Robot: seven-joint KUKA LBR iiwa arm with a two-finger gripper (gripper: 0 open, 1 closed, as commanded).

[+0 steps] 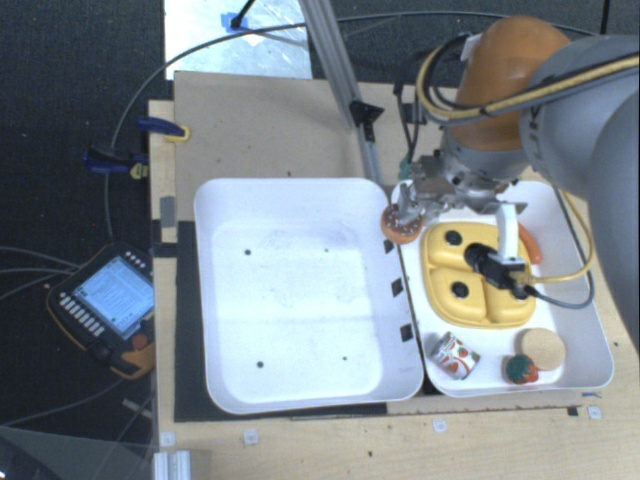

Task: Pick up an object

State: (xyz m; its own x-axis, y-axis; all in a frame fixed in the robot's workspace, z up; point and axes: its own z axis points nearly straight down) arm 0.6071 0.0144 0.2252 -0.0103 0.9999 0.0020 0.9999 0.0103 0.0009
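My gripper point(404, 211) hangs over the rim between the two bins, at the right bin's far left corner. A small brown ring-shaped piece point(401, 229) sits between its fingertips, and the fingers are shut on it. In the right bin point(598, 360) lie a yellow moulded block point(472, 278) with black spots, a small red and white can point(453, 355), a tan round disc point(543, 345), a green and red piece point(519, 369) and an orange and white piece point(515, 238).
The left bin point(215, 268) stands beside the right one on the brown bench. A grey pole point(335, 58) slants across the back. A handheld pendant point(105, 303) and cables lie off the bench to the left.
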